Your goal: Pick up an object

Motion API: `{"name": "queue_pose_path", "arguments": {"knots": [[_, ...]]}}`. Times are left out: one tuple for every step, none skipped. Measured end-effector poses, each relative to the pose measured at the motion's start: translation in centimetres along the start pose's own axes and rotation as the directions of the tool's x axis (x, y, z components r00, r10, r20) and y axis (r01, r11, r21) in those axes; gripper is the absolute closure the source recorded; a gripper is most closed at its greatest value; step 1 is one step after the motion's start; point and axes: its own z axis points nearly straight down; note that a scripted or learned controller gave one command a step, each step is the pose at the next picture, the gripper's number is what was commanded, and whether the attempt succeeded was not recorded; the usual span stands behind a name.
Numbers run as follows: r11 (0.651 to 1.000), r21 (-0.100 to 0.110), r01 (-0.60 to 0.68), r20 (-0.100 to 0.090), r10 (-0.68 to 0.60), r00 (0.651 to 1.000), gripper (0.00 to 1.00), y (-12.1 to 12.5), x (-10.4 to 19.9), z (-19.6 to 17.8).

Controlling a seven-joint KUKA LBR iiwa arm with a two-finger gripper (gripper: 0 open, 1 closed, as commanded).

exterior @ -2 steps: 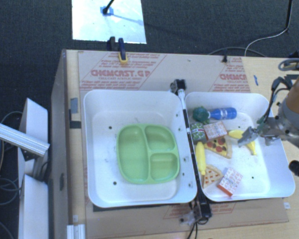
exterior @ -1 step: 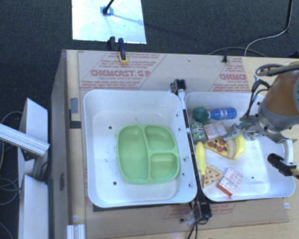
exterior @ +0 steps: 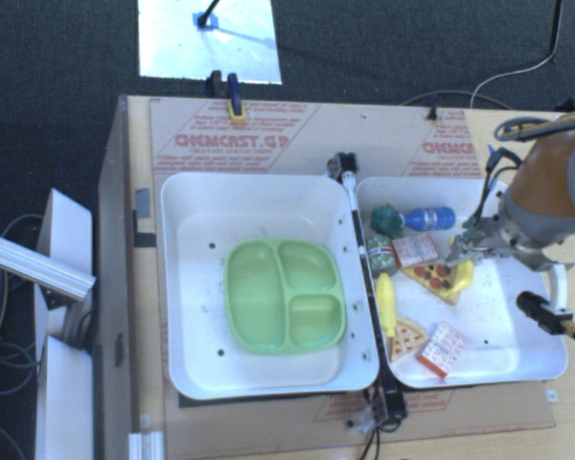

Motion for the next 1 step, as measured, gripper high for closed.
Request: {"name": "queue_pose_path", "arguments": {"knots": [[1.0, -0.004, -0.002, 0.004, 0.002, 1.0, 1.0, 0.98, 6.89, 0.98]]}}
